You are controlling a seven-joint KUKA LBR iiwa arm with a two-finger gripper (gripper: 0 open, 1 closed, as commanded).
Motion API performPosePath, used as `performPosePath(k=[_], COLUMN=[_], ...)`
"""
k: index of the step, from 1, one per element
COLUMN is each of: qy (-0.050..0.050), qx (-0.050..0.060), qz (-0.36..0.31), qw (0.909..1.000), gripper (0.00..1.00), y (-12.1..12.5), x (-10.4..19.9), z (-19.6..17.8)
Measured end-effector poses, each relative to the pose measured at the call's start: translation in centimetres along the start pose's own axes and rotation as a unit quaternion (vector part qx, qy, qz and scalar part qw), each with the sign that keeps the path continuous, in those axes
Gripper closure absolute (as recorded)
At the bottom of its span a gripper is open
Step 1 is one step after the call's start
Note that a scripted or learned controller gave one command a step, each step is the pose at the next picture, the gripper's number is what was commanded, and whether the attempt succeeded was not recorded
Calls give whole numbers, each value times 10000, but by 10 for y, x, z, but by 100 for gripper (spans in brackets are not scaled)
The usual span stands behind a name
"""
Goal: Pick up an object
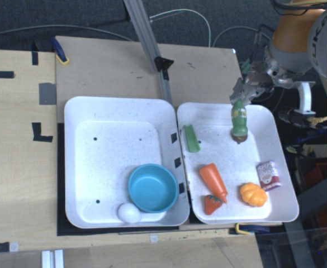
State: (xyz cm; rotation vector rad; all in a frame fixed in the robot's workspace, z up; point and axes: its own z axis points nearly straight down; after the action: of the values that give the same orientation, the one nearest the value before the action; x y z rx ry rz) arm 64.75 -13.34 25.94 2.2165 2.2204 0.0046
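The gripper [242, 100] hangs over the back of the right bin [282, 149] with its fingers clamped on the top of a green bottle [239, 123]. The bottle hangs upright below them; whether its brown base touches the bin floor or clears it, I cannot tell. So the grasp looks made, and the lift is either just begun or left to do. Around it lie a green strip [191, 138], a carrot [214, 182], a red packet [268, 175] and an orange fruit [253, 194]. The left bin [85, 116] holds a blue bowl [152, 187] and a white ball [129, 212].
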Motion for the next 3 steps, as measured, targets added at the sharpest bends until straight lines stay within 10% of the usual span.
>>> performPosePath(k=[3], qy=[6], qx=[43], qz=[-16], qw=[10000], gripper=[100], y=[-25], x=[143], z=[10])
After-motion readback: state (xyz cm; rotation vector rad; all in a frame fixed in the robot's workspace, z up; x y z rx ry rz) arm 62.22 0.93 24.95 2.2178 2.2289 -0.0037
